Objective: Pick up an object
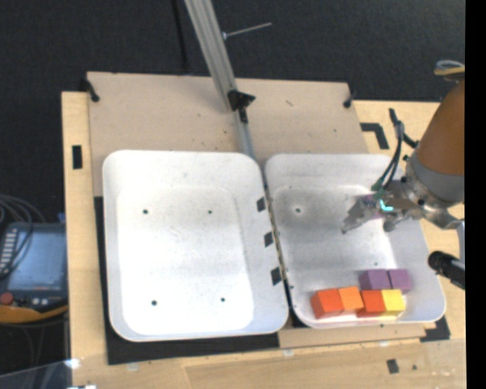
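Note:
Several small blocks lie in a cluster at the near edge of the right bin: an orange block, another orange one, a yellow block and purple blocks. My gripper hangs over the right side of that bin, above and behind the blocks, apart from them. Its fingers spread apart with nothing between them. The arm's orange band rises at the right.
The left bin lies beside the right one. A metal pole slants up from between the bins at the back. A handheld controller rests off the bench at the left.

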You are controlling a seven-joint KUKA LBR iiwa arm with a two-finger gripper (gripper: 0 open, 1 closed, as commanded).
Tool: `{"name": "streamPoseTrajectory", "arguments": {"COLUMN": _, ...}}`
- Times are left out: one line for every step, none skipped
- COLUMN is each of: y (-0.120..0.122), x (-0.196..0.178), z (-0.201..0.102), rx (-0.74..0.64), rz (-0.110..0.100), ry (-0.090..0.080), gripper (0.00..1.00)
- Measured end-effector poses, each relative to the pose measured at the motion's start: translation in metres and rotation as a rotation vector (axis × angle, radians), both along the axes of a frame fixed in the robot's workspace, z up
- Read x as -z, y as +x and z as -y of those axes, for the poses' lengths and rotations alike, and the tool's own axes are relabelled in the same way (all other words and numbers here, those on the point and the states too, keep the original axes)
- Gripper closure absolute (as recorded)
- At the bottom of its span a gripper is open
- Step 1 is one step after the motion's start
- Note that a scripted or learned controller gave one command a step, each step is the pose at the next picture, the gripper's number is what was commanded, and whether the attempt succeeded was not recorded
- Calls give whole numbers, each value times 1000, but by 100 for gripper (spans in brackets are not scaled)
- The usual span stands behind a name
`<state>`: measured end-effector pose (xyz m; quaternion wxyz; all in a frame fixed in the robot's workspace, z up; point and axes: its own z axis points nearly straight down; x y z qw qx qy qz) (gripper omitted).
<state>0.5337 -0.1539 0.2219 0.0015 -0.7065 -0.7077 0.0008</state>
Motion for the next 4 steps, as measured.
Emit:
{"name": "streamPoseTrajectory", "arguments": {"y": 1, "x": -2, "z": 0, "rx": 2, "rz": 5, "ry": -1, "gripper": 0}}
{"name": "streamPoseTrajectory", "arguments": {"y": -1, "x": 40, "z": 2, "rx": 3, "rz": 0, "ry": -2, "gripper": 0}}
{"name": "streamPoseTrajectory", "arguments": {"y": -7, "x": 86, "z": 9, "rx": 3, "rz": -1, "ry": -2, "gripper": 0}}
{"name": "streamPoseTrajectory", "arguments": {"y": -6, "x": 125, "z": 11, "rx": 4, "rz": 6, "ry": -4, "gripper": 0}}
